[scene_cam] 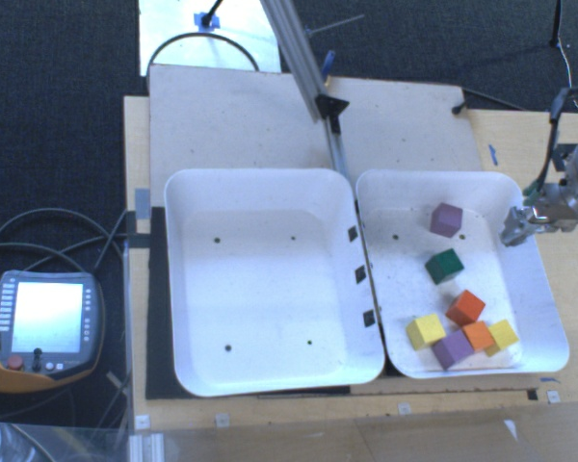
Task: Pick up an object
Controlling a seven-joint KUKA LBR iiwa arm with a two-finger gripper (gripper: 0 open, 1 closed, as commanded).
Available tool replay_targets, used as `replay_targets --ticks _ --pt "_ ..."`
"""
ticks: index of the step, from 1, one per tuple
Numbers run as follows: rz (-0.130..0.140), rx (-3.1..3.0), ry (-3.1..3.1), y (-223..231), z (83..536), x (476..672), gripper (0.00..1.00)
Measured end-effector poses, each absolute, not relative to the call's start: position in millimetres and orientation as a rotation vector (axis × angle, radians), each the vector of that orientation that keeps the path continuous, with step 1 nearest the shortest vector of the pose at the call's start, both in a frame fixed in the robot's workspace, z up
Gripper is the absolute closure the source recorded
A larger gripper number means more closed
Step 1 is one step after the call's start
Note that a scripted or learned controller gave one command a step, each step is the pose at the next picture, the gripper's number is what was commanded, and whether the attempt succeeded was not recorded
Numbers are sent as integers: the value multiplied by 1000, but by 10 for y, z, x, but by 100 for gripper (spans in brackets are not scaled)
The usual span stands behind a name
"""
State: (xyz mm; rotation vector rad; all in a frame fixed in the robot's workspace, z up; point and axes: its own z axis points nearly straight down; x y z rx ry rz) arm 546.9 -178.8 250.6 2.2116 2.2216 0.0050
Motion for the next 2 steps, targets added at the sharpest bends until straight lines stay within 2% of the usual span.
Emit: replay_targets --ticks 2 --pt "6 2207 2233 -627 2380 5948 100"
